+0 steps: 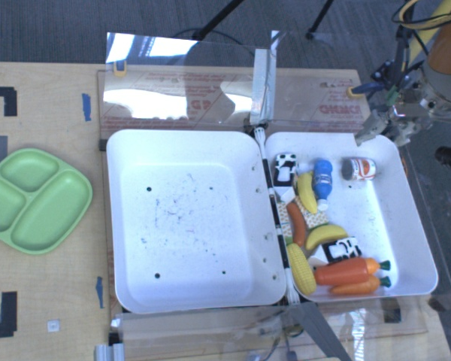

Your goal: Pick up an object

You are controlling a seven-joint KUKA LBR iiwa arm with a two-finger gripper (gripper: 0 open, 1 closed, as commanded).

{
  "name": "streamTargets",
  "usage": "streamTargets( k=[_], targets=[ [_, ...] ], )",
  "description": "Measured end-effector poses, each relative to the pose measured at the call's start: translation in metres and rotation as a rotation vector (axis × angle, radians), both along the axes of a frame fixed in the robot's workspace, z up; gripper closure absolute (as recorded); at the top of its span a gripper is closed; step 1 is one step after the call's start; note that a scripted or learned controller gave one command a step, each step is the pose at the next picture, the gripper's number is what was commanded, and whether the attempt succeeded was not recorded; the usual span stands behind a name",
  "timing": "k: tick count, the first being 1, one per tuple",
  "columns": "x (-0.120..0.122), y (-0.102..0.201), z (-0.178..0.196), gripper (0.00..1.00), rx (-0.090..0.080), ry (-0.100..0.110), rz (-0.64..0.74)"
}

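- We see the tool (381,130) up at the far right corner of the right shallow white plastic bin (410,224), hanging at the bin's rim; whether it is apart or together, we cannot tell from this view.
- Nothing sits in the tool that we can make out.
- Just inside that corner lies a small can with a red and white label (358,169), on its side, close beside the tool but apart from it.
- To the can's left we spot a little blue bottle with a white cap (322,178), and next to it a yellow plastic banana (307,192).
- A black and white block (286,168) sits by the divider between the bins.
- Nearer us, a second yellow banana (325,235) curves over a second black and white piece (341,250).
- Two orange plastic carrots with green tips (349,271) lie along the near wall, with a yellow corn cob (301,268) to their left.
- The left shallow white bin (135,156) carries faint scuff marks.
- On the wooden counter (37,96), well to the left, rests a green divided plate (34,199).
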State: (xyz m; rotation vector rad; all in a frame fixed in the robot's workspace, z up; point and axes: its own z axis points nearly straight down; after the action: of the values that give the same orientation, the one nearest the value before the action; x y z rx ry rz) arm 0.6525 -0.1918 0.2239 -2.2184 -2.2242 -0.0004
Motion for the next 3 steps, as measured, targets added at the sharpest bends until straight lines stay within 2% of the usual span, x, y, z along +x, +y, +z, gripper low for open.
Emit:
streamTargets(
  k=[1,2,3],
  targets=[
    [0.015,0.052,-0.107,0.0,0.0,0.0,0.034],
    [0.016,0.044,-0.044,0.0,-0.001,-0.003,0.026],
    [0.016,0.052,-0.137,0.0,-0.002,-0.005,-0.029]
  ],
)
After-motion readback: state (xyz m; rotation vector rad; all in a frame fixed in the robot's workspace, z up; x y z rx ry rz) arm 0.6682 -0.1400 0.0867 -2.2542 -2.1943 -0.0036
